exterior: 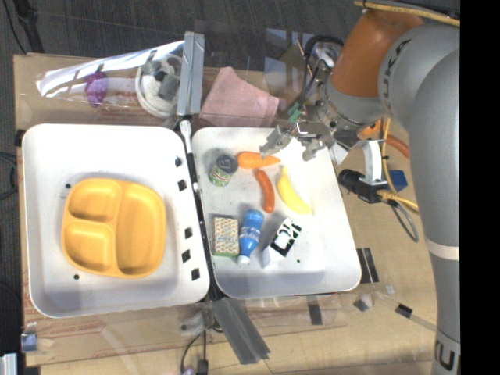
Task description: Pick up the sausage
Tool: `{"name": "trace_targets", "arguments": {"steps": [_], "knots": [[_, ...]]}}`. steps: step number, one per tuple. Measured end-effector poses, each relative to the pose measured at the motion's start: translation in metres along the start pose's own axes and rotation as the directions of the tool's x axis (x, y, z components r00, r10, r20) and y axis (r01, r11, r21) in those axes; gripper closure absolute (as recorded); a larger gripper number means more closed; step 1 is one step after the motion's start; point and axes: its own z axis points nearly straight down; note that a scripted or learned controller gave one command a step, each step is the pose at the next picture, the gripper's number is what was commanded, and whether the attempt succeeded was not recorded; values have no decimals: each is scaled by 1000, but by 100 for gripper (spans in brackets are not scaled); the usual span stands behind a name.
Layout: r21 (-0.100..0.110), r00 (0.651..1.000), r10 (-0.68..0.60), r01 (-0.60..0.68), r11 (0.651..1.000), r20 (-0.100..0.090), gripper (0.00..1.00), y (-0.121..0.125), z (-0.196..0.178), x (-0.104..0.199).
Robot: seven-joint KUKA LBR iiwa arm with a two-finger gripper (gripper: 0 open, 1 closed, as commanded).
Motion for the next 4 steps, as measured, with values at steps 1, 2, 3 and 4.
{"name": "trace_targets", "arguments": {"steps": [1,2,3,4], "knots": [[2,944,330,-330,944,-1,0,-10,106,-38],[-2,945,326,-326,945,-1,0,-12,142,-21],[8,947,322,-322,947,0,100,-13,137,-20],[1,968,251,-251,968,-2,100,7,143,33]]}}
